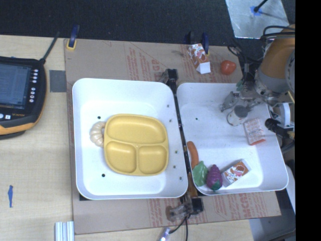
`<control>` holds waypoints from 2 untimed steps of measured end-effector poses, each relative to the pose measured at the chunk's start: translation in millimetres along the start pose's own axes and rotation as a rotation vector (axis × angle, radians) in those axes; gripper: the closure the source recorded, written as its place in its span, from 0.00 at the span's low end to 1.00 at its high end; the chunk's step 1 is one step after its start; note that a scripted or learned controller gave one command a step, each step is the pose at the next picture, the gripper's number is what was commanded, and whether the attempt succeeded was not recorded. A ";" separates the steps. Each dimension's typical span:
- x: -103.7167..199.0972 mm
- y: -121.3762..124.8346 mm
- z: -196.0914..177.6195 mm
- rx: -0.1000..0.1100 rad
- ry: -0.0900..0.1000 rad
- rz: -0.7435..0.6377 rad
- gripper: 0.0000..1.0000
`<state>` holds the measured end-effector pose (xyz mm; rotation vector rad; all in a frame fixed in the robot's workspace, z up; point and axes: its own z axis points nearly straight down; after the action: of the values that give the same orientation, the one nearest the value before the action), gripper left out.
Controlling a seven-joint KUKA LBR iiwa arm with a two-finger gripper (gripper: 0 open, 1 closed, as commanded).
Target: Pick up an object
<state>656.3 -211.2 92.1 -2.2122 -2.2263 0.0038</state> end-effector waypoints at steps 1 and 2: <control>0.1 0.0 0.0 0.001 0.001 -0.001 0.00; 0.1 0.0 0.0 0.001 0.001 -0.001 0.00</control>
<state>656.3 -211.2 92.2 -2.2107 -2.2263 0.0038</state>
